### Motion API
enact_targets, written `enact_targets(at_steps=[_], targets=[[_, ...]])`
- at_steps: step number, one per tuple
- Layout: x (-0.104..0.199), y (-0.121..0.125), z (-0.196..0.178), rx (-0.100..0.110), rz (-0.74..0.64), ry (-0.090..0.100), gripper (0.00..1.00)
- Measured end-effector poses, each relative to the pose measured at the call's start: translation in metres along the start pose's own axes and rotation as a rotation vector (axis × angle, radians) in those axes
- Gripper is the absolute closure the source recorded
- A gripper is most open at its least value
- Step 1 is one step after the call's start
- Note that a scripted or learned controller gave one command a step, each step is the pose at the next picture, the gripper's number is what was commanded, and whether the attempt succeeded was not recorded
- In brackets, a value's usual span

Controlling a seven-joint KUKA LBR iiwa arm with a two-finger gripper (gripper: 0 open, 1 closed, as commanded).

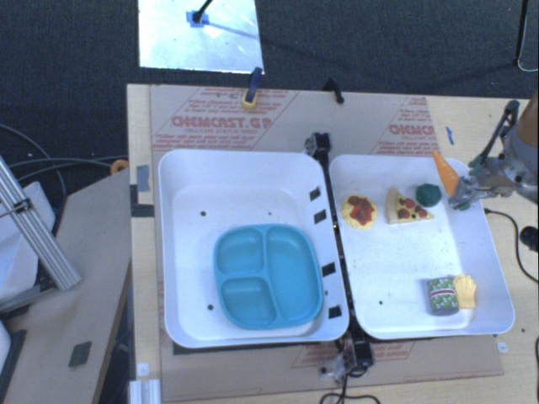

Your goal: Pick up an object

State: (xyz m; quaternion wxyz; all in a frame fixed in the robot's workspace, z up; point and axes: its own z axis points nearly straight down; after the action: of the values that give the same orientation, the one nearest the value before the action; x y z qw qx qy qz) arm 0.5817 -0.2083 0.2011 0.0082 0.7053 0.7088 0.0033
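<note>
since the gripper [461, 199] sits by the carrot [445, 173], finger state unclear, we'd centre over it before closing.

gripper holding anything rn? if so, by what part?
Cannot be told. The gripper sits at the right bin's far right rim, beside the orange carrot-shaped toy; no object is visibly between its fingers.

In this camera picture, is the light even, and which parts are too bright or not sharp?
Camera view: the light is soft and fairly even, shadows faint. The shiny sheet on the dark floor glares almost white. The white bins are bright but keep their edges. The blue tray is clear. The small toys, such as the pizza slice, look soft, and the gripper at the right is slightly blurred.
</note>
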Motion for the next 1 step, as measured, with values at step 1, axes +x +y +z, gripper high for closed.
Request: enact_targets(at_steps=[1], targets=[[0.0373, 0.0456, -0.048, 0.006, -0.004, 0.006, 1.0]])
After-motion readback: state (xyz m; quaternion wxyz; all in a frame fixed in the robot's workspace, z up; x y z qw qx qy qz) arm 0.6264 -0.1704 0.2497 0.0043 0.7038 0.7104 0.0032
